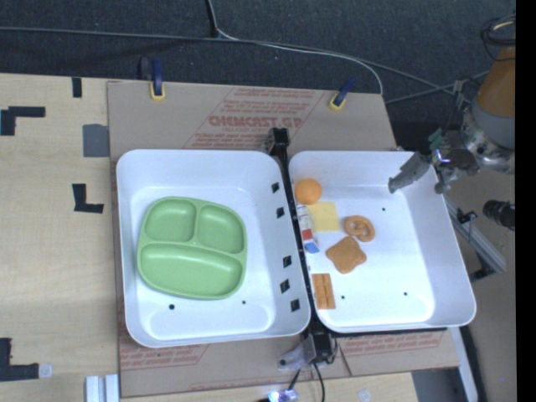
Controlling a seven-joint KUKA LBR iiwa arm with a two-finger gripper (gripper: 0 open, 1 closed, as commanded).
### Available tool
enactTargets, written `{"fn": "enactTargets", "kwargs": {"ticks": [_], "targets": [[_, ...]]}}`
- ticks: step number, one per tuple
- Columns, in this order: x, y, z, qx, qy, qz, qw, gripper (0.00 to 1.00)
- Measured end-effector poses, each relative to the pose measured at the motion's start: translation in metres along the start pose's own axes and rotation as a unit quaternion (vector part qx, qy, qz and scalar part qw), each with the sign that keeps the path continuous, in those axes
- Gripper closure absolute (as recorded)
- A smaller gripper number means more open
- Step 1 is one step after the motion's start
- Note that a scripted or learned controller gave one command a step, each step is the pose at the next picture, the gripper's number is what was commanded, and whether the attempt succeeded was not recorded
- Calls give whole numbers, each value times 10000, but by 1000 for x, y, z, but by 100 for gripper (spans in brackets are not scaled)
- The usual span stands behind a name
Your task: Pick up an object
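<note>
Cracker, long axis near-vertical

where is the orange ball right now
The small round orange ball lies in the right white bin, near its upper left corner by the divider between the bins, just above the flat yellow square.

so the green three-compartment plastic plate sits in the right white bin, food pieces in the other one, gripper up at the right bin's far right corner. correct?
Not quite. The camera view shows the green three-compartment plastic plate in the left white bin; the food pieces, such as the round orange ball, lie in the right white bin. The gripper is at that bin's far right corner, as you said.
</note>
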State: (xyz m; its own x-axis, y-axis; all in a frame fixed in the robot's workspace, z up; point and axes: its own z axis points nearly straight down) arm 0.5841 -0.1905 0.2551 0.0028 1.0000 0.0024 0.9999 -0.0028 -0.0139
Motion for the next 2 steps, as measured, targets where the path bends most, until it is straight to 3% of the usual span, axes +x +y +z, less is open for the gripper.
{"fn": "enactTargets", "kwargs": {"ticks": [1, 2], "targets": [[1, 2, -8, -63, -14, -22, 10000, 0], [-6, -5, 50, -37, -11, -14, 10000, 0]]}}
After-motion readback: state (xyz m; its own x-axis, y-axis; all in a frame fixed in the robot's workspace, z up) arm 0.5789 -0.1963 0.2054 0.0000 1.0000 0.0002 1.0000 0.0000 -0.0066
